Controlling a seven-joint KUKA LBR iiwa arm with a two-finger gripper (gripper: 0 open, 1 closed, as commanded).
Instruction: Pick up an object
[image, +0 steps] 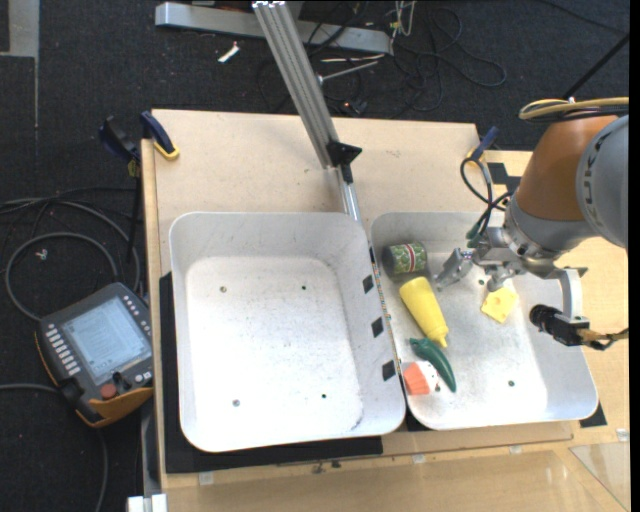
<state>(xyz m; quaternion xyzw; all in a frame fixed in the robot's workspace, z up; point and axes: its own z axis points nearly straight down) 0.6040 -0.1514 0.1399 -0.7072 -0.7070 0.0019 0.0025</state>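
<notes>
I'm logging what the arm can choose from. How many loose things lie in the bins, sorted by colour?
Yellow: 2, a yellow bottle and a yellow block
Green: 2, a green can and a green pepper-shaped toy
Orange and white: 1, a small block
Total: 5, all in the right bin

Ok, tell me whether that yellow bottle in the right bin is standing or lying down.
Lying down. The yellow bottle shows its full length along the floor of the right bin, its narrow end toward the green item.
</notes>
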